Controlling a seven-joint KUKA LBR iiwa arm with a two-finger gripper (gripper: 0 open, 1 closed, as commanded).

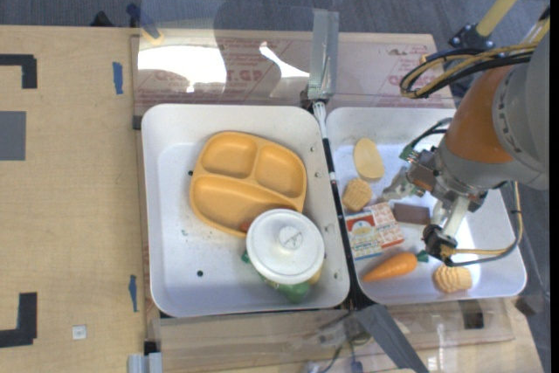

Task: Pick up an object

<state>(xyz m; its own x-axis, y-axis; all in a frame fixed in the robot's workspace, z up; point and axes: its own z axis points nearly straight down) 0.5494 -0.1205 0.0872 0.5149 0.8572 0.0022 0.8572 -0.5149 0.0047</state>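
Seen from the fixed overhead camera, two shallow white bins sit side by side in the middle of the frame. The left bin (162, 188) holds an orange divided tray (249, 179) toward its centre, and a white lidded cup (285, 245) overlapping the tray's lower right corner; something green shows under the cup's lower edge.

The right bin (511, 271) holds several small things: a pale oval piece (369, 159) at its upper left, a tan chunk (356, 194) just below that, a red-and-white printed packet (374, 230) near the centre, a small dark brown block (410, 212) just right of the packet, an orange carrot (390, 266) along the lower edge, and a yellow ridged piece (452, 278) at lower right.

The arm comes in from the right edge, and its gripper (437, 242) hangs low over the right bin, just right of the packet and brown block and just above the carrot's tip and the yellow piece. The fingers are too dark and foreshortened to judge; whether they are spread or closed cannot be told.
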